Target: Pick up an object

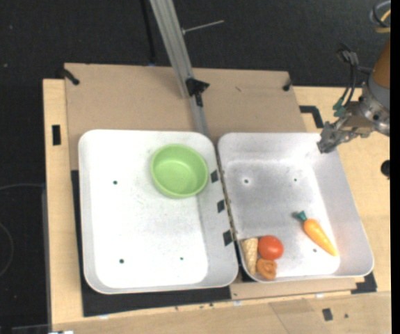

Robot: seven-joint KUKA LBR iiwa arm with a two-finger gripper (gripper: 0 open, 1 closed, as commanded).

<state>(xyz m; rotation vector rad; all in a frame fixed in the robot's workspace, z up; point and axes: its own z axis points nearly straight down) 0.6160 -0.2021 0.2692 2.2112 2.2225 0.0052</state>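
A green bowl (179, 171) sits in the left bin (102, 207), near its upper right corner. In the right bin (276, 165), an orange carrot (318, 234) with a green top lies by the right wall. A red tomato (270, 247) rests near the front wall, with a tan bread piece (250, 249) and a small brown item (266, 269) beside it. My gripper (327, 142) hangs at the right bin's upper right corner, above the rim, far from all the objects and with nothing visible in it.
A grey metal pole (175, 47) slants down from the top to the gap between the bins. Brown board (151, 96) lies behind the bins. The arm's wrist and cables (366, 103) stand at the right edge.
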